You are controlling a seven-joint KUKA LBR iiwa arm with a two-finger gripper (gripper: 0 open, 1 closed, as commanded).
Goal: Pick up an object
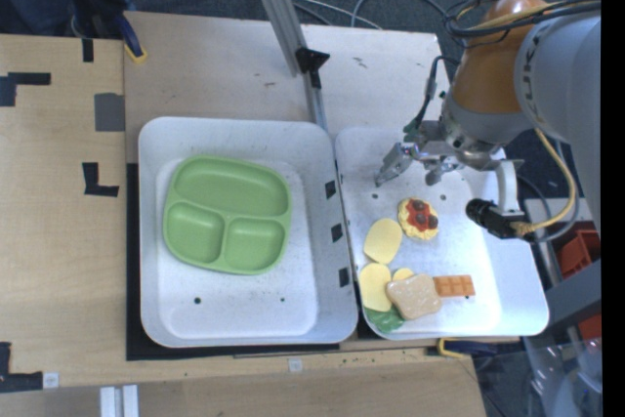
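My gripper (412, 169) hangs over the upper part of the right bin (508, 308) with its two fingers spread apart and nothing between them. Just below it lies a small round pizza toy (419, 218) with red and dark toppings. Further toward the front are two yellow oval slices (383, 240) (375, 285), a toast piece (417, 296), an orange cracker (453, 286) and a green leaf (384, 317) at the bin's near edge.
The left bin (156, 308) holds a green divided plate (228, 214). A grey metal post (278, 5) slants down to the ridge between the bins. Cables (391, 0) run behind the right bin.
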